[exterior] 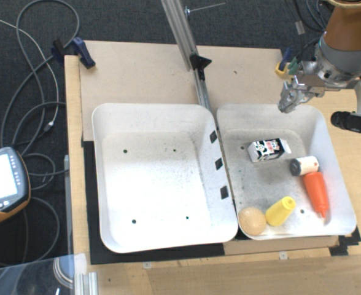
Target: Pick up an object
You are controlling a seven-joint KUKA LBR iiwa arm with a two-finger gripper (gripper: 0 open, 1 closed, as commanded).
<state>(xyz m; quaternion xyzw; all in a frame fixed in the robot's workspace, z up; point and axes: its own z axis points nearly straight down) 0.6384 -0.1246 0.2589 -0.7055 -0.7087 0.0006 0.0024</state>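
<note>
A: Two bins on the tabletop (pixel 143 66); left bin (pixel 107 121) bare, right bin (pixel 328 134) stocked?

B: Yes. Carrot (pixel 317 193), carton (pixel 269 149), yellow bottle (pixel 280 211), ball (pixel 252 220), all loose for picking.

A: Tool (pixel 288 105)?

B: Above the right bin's far rim, clear of everything, holding nothing. Whether apart or together, I cannot tell.

I see gripper (pixel 289 105) hanging over right bin (pixel 328 134) far rim, nothing between its fingers, milk carton (pixel 269 149) below it, orange carrot (pixel 317 192) by white cylinder (pixel 304 165), yellow bottle (pixel 280 211) beside tan ball (pixel 252 220), left bin (pixel 107 128) alongside.
</note>
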